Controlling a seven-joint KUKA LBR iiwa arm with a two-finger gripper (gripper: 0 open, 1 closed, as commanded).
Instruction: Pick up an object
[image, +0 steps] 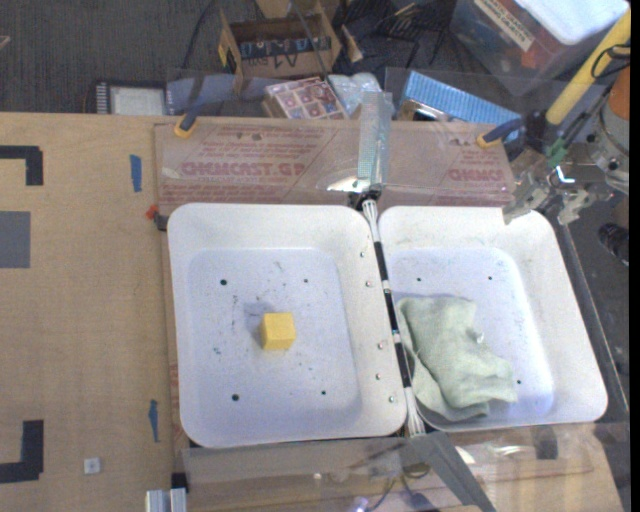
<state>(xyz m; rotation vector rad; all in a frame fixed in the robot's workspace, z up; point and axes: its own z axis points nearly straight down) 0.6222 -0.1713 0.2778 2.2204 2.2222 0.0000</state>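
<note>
A small yellow block sits alone near the middle of the left bin, on its flat floor. In the right bin, a crumpled pale green cloth lies against the near left corner, beside the divider between the bins. The gripper hangs over the far right corner of the right bin, well apart from both objects; whether it is open or closed cannot be told.

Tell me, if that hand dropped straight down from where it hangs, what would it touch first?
Probably the far right rim of the right bin, not the pale green cloth. The hand hangs near that corner, though depth is unclear.
</note>
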